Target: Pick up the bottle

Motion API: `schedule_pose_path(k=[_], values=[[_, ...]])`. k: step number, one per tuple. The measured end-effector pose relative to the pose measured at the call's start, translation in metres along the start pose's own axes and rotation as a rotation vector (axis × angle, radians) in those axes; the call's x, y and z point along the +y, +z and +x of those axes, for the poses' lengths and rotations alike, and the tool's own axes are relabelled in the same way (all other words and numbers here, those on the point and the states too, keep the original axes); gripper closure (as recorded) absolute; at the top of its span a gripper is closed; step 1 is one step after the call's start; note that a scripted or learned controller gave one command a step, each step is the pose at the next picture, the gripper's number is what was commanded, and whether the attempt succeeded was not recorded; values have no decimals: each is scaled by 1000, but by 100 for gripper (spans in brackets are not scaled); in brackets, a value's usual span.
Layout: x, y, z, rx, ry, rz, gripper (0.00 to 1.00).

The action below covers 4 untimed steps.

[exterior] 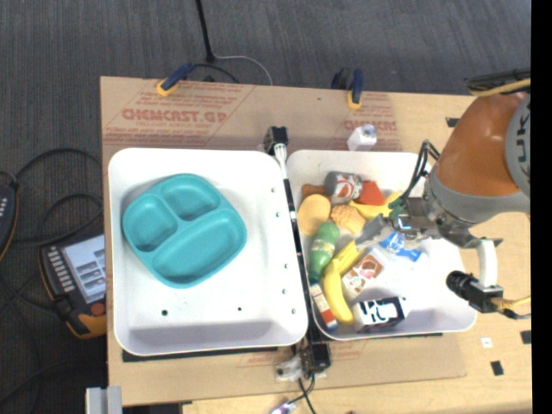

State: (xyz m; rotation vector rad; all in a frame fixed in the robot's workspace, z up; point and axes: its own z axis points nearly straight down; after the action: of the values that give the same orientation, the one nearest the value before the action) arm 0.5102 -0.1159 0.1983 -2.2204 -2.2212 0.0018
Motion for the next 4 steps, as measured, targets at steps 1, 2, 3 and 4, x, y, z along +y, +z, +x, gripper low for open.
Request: schedule_pose_path(k=[1, 2, 3, 4], values=[[-3, 62, -38, 0, -23, 1, 0], [57, 110, -41, 0, 135, -3, 0], [96, 110, -70, -1, 142, -7, 0], [96, 99, -70, -3, 141, -10, 100]])
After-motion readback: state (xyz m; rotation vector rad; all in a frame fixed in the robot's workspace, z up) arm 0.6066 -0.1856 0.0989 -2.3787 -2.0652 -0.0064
